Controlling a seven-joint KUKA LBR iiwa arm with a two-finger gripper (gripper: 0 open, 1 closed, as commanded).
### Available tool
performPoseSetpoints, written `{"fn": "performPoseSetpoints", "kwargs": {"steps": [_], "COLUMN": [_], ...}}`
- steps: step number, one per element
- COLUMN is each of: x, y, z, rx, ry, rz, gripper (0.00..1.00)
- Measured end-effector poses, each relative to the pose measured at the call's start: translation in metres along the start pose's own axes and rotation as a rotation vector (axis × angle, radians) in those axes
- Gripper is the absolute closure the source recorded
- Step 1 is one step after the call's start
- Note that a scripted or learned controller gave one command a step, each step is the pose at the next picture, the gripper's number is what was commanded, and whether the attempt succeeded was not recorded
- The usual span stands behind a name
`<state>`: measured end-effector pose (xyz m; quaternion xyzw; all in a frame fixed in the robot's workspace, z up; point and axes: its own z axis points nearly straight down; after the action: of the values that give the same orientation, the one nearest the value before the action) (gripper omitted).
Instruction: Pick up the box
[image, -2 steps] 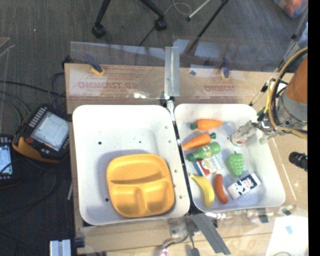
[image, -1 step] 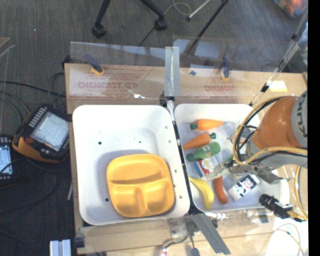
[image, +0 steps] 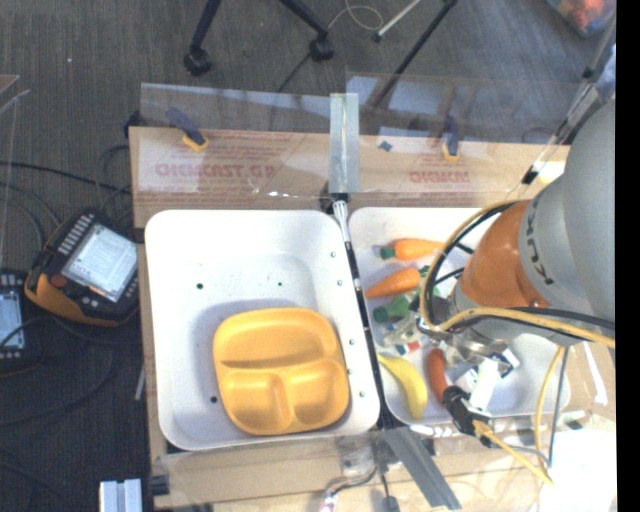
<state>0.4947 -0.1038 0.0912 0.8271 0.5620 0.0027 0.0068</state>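
Pincer: gripper (image: 455, 350) low over the middle of the right bin (image: 525, 395), under the grey arm (image: 590, 230) and its orange band; whether it is open or closed cannot be told, and nothing is seen held.
Box: small, pale, printed in patches of green, red and blue, partly hidden by the gripper; its full outline cannot be made out.
Box position: box (image: 400, 330) on the floor of the right bin, near that bin's left wall, between the lower carrot (image: 392, 283) behind it and the banana (image: 405, 380) in front of it.
Neighbours: a small green piece (image: 400, 305) just behind the box; a red elongated item (image: 436, 370) just beside the banana; a second carrot (image: 415, 248) toward the back wall.
Edges: the box sits close to the rims where the two bins meet; the arm covers the right bin's centre and right side.
Open room: the left bin (image: 180, 300) shows bare white floor across its back and left; a yellow divided plate (image: 282, 368) lies at its front, near its right wall.
Surroundings: a clear panel (image: 250, 120) stands behind the bins.
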Motion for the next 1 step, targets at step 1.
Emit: {"fn": "performPoseSetpoints", "kwargs": {"steps": [1], "x": [0.0334], "y": [0.0880], "z": [0.0021], "rx": [0.003], "ry": [0.001], "rz": [0.266], "gripper": [0.00]}}
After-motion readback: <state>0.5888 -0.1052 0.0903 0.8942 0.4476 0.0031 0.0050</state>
